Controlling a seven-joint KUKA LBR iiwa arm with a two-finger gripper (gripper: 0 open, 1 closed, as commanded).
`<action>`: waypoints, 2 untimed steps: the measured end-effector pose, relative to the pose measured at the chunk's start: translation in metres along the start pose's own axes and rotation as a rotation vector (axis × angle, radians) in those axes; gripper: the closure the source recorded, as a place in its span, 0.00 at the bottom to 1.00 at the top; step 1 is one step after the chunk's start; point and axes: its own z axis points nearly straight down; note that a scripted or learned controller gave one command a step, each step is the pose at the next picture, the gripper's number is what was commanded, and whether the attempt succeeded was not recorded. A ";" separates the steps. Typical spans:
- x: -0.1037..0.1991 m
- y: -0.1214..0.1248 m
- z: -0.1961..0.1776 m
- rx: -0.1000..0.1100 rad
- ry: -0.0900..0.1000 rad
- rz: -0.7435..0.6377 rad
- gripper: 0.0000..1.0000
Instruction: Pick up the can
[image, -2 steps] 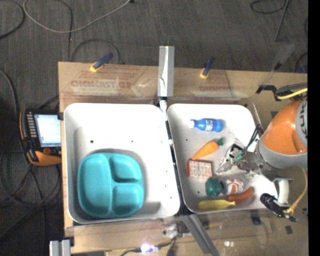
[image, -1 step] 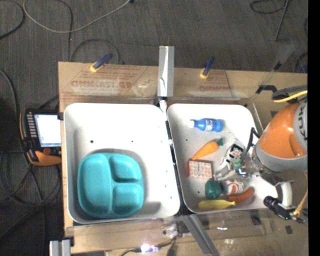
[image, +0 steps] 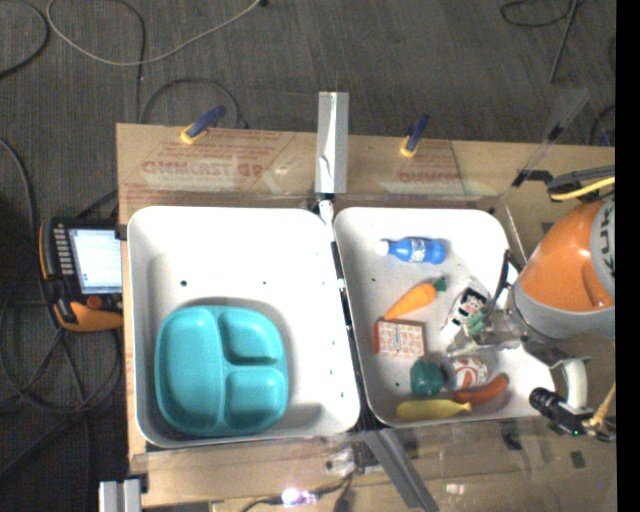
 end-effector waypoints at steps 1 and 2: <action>0.000 0.000 0.000 0.000 0.000 0.000 0.00; -0.012 -0.002 0.011 0.007 0.010 0.005 0.00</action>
